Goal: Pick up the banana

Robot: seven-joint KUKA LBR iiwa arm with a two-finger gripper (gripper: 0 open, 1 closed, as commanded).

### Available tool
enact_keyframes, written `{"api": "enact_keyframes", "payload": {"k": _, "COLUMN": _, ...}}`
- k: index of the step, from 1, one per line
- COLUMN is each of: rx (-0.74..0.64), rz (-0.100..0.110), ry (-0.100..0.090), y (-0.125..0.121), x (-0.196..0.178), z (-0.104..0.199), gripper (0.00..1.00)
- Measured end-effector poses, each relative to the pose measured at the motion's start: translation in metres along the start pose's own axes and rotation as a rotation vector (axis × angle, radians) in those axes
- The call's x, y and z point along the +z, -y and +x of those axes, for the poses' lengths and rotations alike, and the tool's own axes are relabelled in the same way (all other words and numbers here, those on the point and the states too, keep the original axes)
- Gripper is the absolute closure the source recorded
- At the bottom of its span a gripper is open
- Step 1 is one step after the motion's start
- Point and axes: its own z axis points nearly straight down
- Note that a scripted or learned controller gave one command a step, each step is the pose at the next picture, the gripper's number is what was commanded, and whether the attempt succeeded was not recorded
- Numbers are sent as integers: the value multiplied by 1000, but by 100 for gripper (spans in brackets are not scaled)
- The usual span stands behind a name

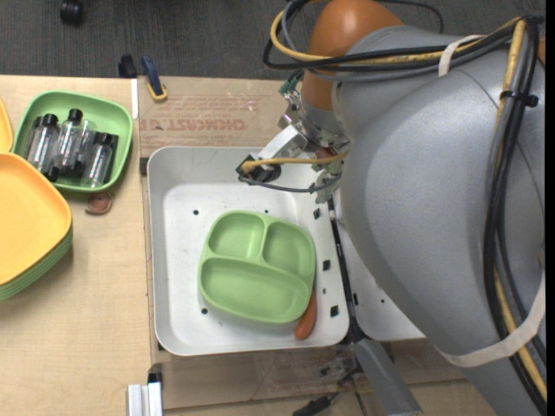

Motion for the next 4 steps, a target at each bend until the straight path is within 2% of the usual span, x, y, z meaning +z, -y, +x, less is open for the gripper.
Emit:
{"api": "enact_keyframes", "payload": {"k": 1, "rx": 16, "rz": -1, "ry": -2, "y": 26, "x": -22, "z": 10, "gripper": 0}}
{"api": "enact_keyframes", "payload": {"k": 3, "rx": 61, "rz": -1, "ry": -4, "y": 46, "x": -26, "z": 11, "gripper": 0}}
{"api": "enact_keyframes", "payload": {"k": 4, "rx": 70, "rz": -1, "ry": 0, "y": 42, "x": -34, "z": 10, "gripper": 100}}
